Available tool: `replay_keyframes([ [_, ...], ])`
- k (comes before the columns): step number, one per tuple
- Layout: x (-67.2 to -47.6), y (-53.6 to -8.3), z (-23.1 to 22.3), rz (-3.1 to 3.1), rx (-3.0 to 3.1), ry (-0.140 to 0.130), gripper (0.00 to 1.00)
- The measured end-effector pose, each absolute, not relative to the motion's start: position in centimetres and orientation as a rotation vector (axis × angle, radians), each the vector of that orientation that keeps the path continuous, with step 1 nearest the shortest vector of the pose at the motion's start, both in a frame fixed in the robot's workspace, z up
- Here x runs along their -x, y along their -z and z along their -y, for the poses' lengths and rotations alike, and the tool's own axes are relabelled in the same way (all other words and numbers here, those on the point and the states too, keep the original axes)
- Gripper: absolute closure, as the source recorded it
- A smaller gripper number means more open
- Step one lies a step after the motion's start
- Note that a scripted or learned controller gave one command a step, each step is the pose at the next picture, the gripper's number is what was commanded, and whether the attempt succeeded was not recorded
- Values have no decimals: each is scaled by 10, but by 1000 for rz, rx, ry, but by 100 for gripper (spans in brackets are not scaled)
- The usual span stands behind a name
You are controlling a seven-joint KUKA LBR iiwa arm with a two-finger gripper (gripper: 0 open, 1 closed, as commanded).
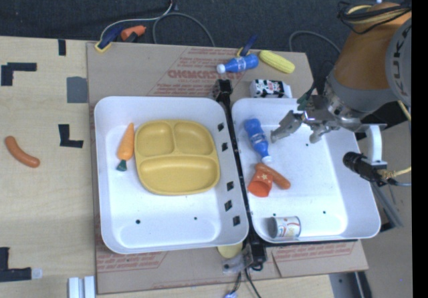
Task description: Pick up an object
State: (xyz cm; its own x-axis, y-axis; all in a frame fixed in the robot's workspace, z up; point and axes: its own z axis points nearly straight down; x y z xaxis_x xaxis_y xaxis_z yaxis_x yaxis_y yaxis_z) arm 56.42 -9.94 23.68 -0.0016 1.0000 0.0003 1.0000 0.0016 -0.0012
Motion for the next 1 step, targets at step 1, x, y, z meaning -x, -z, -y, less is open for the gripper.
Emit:
replay_keyframes([
  [1, -603, -81, 97, 2225, 2218, -4, 0],
])
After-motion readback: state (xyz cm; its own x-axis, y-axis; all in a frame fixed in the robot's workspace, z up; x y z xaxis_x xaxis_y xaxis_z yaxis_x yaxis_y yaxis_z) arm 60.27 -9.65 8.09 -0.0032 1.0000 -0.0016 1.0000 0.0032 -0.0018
